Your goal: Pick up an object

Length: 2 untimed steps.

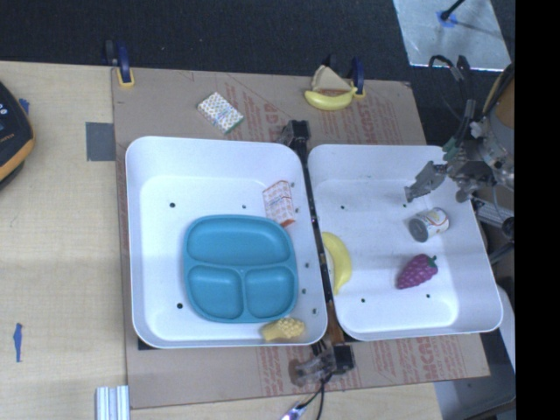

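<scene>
A small grey can (429, 225) is lying on its side in the right bin (376, 318), label unreadable, with purple grapes (416, 271) just below it. The gripper (426, 182) is hovering just above it, fingers spread, gripping nothing. A banana (338, 261) is resting by the bin's left wall.

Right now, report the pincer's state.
Pincer: over the right bin, above the small can; nothing seen between its fingers; open or closed cannot be told.

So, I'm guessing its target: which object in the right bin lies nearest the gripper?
The small grey can, just below the gripper; the purple grapes and banana lie farther.
</scene>
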Each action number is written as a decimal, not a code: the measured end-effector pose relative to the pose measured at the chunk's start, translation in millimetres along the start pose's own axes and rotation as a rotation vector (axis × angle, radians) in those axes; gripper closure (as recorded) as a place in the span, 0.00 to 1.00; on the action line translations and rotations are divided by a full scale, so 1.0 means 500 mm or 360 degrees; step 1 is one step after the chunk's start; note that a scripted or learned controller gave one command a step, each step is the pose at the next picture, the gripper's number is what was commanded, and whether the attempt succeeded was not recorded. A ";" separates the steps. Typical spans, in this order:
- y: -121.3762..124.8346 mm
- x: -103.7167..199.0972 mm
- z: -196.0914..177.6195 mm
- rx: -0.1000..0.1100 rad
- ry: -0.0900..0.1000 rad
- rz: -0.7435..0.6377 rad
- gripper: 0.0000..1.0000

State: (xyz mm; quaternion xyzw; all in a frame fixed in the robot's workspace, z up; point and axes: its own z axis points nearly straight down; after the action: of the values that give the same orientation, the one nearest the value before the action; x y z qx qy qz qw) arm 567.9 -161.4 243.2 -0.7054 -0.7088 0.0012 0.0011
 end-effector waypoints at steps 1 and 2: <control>-0.105 -0.045 0.178 0.0002 0.0000 0.0000 0.00; -0.056 -0.070 0.304 0.0003 0.0001 -0.0001 0.00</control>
State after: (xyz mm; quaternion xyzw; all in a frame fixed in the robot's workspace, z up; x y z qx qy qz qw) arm 539.8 -196.8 91.3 -0.7051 -0.7091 0.0015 0.0019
